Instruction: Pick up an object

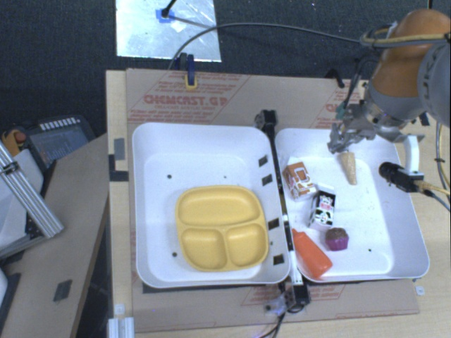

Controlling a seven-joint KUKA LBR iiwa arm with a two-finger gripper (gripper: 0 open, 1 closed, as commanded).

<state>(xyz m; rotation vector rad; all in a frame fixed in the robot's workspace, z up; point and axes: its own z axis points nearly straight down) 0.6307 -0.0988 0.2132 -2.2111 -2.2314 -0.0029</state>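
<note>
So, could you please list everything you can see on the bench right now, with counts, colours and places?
Bins: two, white, side by side.
Divided tray: one, yellow, left bin.
Carton: one, orange and white, right bin.
Box: one, black and white, right bin.
Ball: one, purple, right bin.
Carrot-like piece: one, orange, right bin's near left corner.
Cone: one, tan, right bin.
Gripper: one, grey, over the right bin's far edge, beside the cone.

board (211, 97) | "chemcast gp" in red (mirrored copy at right)
</note>
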